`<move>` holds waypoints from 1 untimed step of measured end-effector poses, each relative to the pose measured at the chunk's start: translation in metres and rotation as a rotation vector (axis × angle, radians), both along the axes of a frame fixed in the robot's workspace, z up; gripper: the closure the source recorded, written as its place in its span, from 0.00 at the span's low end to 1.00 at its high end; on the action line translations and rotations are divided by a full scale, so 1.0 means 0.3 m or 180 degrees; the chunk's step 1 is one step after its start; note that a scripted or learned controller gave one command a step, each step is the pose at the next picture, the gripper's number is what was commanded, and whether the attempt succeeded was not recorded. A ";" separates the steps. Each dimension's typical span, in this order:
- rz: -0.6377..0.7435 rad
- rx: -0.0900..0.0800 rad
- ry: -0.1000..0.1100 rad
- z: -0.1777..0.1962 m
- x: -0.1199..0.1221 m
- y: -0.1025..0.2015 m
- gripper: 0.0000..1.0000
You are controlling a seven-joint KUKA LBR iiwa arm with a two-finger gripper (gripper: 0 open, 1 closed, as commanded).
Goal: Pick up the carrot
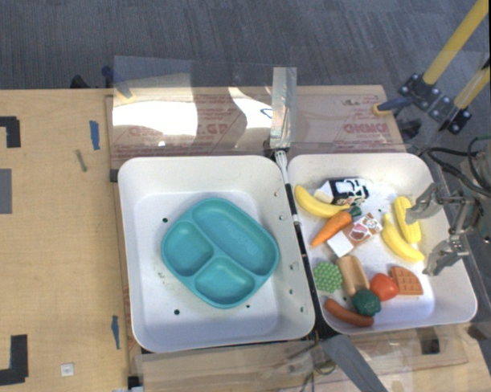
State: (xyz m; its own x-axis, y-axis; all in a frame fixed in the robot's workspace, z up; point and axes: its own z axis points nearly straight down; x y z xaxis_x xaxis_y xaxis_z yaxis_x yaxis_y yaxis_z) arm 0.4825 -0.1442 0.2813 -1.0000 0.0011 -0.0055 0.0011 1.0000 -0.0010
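— Two white bins stand side by side on the bench. Where is the carrot [333, 227]?

— It lies in the right bin [454, 304], near the inner wall, tilted, with its green top up and to the right. Above it, just beside, is a yellow banana [314, 202], and a small black and white item [346, 188] sits behind that.

— What is near the carrot's tip?

— Below it are a white card-like piece [341, 244] and a green bumpy piece [328, 276]. Further down I see a tan stick shape [353, 271], a red tomato [384, 286], a dark green piece [366, 302], a red sausage [344, 311] and an orange waffle [406, 280].

— And the gripper [436, 229]?

— It is at the right side of the right bin, well apart from the carrot. Its two metal fingers [423, 203] are spread, with nothing between them. A second banana [401, 230] lies just beside them.

— The left bin [141, 195]?

— It holds a teal plate with three compartments [219, 251].
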 end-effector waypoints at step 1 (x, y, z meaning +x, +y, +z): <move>-0.0384 0.0014 0.0025 -0.277 -0.007 0.252 0.00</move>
State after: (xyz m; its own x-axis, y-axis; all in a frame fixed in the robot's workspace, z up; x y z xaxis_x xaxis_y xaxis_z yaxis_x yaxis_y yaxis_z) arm 0.4803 -0.0685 0.1982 -0.9926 0.1214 0.0024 0.1214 0.9926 0.0028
